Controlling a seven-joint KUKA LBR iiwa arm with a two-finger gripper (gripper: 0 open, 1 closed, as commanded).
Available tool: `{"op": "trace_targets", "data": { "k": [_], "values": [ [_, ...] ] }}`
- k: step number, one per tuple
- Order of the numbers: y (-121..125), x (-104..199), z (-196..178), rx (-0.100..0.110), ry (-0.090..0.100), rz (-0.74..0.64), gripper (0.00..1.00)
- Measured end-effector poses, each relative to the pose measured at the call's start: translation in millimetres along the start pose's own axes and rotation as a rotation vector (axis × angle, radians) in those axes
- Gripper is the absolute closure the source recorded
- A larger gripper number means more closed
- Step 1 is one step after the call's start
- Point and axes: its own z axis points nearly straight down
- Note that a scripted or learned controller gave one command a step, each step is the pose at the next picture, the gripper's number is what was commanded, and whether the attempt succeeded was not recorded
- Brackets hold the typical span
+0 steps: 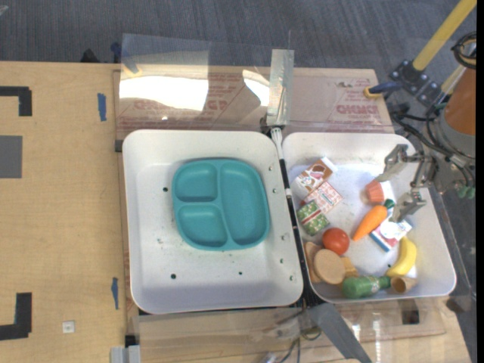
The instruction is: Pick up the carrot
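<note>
Carrot (370, 221) lies in the right bin (446, 274), tilted, its thick end up by a small green piece (389, 203) and its tip pointing down-left toward the tomato (336, 240). Just above it sits an orange block (374, 193); to its left lie two cartons (318, 195); just right of it rests a white-and-blue packet (387, 235), with the banana (407, 258) beyond that. A tan disc (329, 266) and a green vegetable (363, 285) crowd the near edge. The left bin (144, 225) carries a teal tray (221, 203).

Tool (408, 180) hangs over the right side of the right bin, near the carrot's thick end, above and to the right of it. Its fingers (396, 157) look spread, with nothing between them.

To do the pick well, I judge the tool should shift left and toward the near edge until it centres over the carrot's middle, then turn so the fingers straddle the narrow width, not the length. The packet touching the carrot's right side is the likely snag: a finger landing on it could nudge the carrot away or pinch both. Descend straight, close only once low around the body, and lift without dragging neighbours.
</note>
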Motion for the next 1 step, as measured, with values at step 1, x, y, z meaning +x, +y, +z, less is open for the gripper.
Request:
{"op": "trace_targets", "data": {
  "k": [1],
  "values": [
    [10.3, -18.9, 99.9, 0.002, -0.006, -0.180, 0.00]
  ]
}}
